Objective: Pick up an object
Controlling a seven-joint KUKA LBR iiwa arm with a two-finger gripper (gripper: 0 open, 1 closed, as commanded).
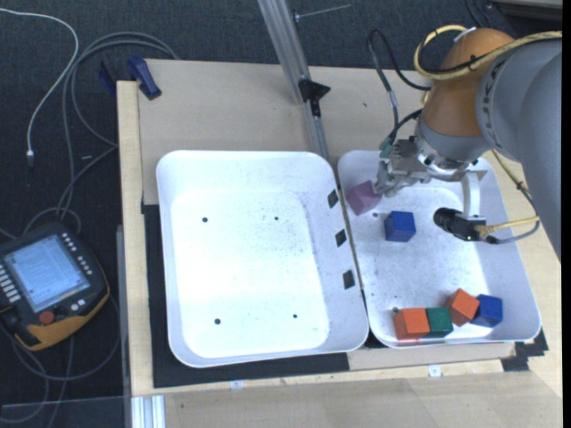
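My gripper (pixel 385 182) hangs low over the far left part of the right bin (pixel 508 266), under the orange wrist band. A mauve block (pixel 360 197) lies just left of and below the gripper tip, against the bin's left wall; whether they touch is unclear. A blue cube (pixel 400 226) sits a short way toward the front of the gripper. Along the bin's front edge lie an orange block (pixel 411 323), a green block (pixel 438 320), a second orange block (pixel 464 305) and a small blue block (pixel 489 308).
The left bin (pixel 178 239) is beside the right one, divided by a rim with black clips (pixel 343 237). A slanted metal post (pixel 285 34) rises behind the bins. A teach pendant (pixel 45 279) and cables lie on the floor at left.
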